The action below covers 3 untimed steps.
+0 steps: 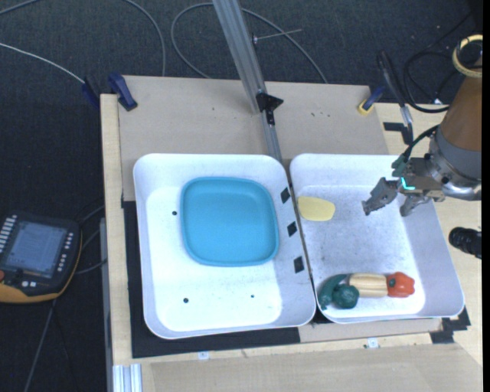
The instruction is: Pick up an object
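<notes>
Note gripper (397, 197) open, empty, poised over right bin (360, 237); toys (367, 288) crowd near wall, yellow piece (316, 208) lies clear

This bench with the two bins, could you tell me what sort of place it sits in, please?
Probably a robotics lab test cell: a robot arm reaches over two white bins, loose cables trail across the dark floor, and a handheld control pendant lies beside the bench.

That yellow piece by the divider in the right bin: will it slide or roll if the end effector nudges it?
The yellow piece looks flat and low, so it would probably slide, not roll. It seems small and likely light. It lies near the right bin wall, which may hinder a grasp.
</notes>
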{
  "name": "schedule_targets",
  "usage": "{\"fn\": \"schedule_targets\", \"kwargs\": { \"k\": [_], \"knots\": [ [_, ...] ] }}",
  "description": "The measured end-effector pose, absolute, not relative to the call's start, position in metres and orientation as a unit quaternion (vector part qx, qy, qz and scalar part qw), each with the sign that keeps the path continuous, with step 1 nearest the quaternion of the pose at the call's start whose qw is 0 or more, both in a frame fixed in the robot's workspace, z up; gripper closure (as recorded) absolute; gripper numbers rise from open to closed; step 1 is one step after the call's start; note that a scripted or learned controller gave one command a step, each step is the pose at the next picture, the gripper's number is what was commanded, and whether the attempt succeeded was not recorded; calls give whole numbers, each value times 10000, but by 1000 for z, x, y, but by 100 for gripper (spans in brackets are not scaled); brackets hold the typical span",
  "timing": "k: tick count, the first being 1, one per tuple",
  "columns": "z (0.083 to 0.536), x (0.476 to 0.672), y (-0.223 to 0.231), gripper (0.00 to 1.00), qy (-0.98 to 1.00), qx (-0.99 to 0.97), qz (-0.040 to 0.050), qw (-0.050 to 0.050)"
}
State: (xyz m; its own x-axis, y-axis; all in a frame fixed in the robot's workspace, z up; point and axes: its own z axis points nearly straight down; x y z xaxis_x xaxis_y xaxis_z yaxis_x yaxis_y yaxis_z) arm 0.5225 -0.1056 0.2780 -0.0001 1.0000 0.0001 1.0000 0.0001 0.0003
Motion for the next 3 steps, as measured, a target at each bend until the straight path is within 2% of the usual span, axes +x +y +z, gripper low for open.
{"fn": "schedule_targets", "kwargs": {
  "k": [1, 3],
  "knots": [
    [278, 523, -106, 0, 7072, 7071, 1, 1],
    [157, 526, -112, 0, 7072, 7070, -15, -21]
  ]
}}
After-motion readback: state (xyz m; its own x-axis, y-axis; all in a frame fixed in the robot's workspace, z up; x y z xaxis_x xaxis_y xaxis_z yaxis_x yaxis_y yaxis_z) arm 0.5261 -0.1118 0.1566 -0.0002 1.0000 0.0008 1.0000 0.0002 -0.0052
